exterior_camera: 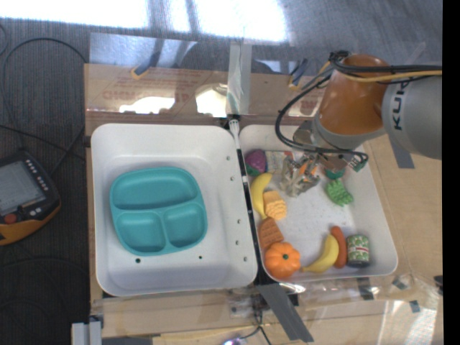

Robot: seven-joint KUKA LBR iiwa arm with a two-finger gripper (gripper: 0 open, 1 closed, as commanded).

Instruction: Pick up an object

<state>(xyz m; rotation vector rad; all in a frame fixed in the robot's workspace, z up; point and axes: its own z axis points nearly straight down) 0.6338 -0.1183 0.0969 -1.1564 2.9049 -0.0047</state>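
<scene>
Two white bins are sitting side by side.
The gripper (302,175) is hanging low in the right bin (377,225), near a purple toy (255,161), a yellow banana (259,191) and a bumpy green toy (338,192). A round orange pumpkin (282,259) is lying by the front wall. A smooth teal plate (157,209) is resting in the left bin (154,139).

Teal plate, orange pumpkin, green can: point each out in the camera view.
teal plate (158,208), camera view, on its centre divider.
orange pumpkin (282,259), camera view, on its body.
green can (358,250), camera view, on its side.
</scene>
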